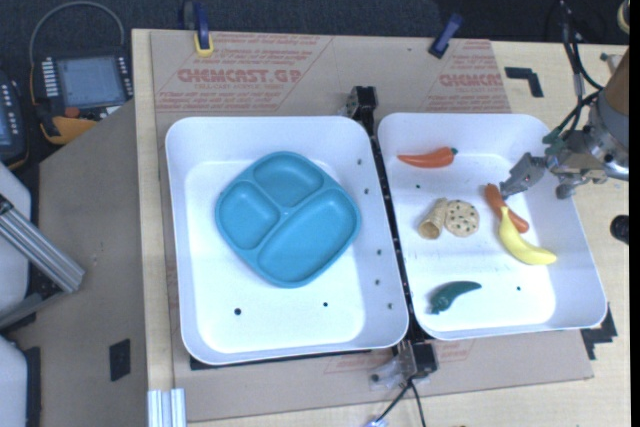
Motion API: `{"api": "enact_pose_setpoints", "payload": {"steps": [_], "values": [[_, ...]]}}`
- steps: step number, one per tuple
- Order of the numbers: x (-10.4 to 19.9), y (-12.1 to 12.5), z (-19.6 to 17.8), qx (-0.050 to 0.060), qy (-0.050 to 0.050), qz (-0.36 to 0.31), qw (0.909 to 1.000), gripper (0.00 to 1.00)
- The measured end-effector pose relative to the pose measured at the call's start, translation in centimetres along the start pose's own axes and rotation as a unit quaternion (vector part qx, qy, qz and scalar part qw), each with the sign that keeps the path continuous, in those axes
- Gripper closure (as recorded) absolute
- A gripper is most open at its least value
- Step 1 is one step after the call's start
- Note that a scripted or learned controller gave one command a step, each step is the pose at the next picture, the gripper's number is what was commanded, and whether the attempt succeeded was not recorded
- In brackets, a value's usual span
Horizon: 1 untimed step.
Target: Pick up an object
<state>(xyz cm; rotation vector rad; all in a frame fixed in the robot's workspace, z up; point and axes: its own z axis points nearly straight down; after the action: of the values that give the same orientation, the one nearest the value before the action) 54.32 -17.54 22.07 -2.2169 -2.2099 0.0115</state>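
Gripper (522,177) hovers, fingers spread and holding nothing, above the right white bin (575,305), near the small orange carrot (493,198) touching the yellow plastic banana (522,242). I'd centre both fingers astride 1 piece, then descend.

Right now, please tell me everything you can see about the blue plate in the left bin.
The blue divided plate lies flat on the floor of the left bin, slightly toward its back and turned at an angle to the bin's walls. It looks like smooth plastic, rounded at the corners, with three compartments: two smaller ones at the back left and a larger one at the front right. All are bare. Nothing touches it except the bin floor.
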Motion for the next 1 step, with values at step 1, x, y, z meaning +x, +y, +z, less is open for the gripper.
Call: {"api": "enact_pose_setpoints", "payload": {"steps": [1], "values": [[0.04, 0.28, -0.68, -0.007, -0.001, -0.002, 1.0000, 0.00]]}}
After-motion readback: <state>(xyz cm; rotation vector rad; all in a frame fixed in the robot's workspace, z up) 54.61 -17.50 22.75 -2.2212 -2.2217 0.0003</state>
